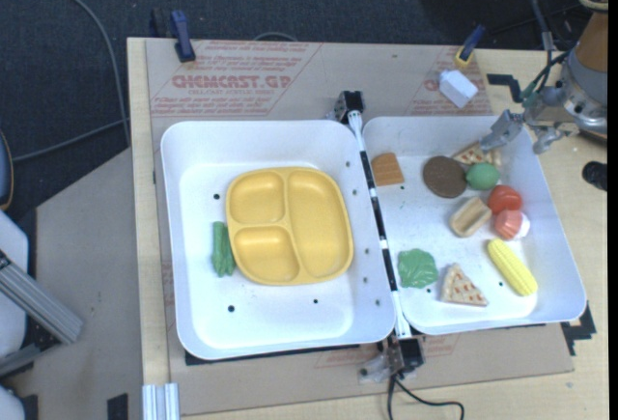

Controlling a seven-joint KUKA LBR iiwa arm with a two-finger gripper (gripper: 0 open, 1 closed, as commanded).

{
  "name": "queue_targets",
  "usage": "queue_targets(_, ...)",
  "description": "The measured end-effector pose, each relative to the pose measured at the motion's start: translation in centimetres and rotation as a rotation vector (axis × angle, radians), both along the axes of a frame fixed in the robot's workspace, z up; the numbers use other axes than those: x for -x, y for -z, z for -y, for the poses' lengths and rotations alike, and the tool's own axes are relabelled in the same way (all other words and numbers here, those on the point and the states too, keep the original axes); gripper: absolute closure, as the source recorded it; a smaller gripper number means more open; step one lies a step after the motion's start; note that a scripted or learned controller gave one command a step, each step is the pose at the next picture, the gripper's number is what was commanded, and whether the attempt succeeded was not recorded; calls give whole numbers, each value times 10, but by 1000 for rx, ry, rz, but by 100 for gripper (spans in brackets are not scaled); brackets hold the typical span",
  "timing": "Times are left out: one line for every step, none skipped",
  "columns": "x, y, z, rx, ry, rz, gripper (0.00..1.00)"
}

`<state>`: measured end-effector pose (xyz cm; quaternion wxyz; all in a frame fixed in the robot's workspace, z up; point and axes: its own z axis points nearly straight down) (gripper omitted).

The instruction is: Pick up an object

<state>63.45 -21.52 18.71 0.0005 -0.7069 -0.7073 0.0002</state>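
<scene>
While the gripper (pixel 518 126) hovers with fingers spread and nothing between them at the right bin's (pixel 560 293) far corner, it should drop squarely onto the waffle slice (pixel 476 155) beneath (crowded by the green ball (pixel 483 176)).

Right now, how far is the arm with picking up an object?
Done: nothing is lifted yet; the food pieces, such as the corn and the tomato, lie in the right bin. In hand: the gripper is at that bin's far edge, near a pizza slice. Left: grasping and lifting one piece.
</scene>
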Motion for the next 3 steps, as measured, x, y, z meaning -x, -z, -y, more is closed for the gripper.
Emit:
queue_targets(12, 101, -35, 1, -1, 3, 0)
queue_targets(78, 100, -108, -2, -1, 4, 0)
queue_targets(126, 100, -108, 0, 1, 6, 0)
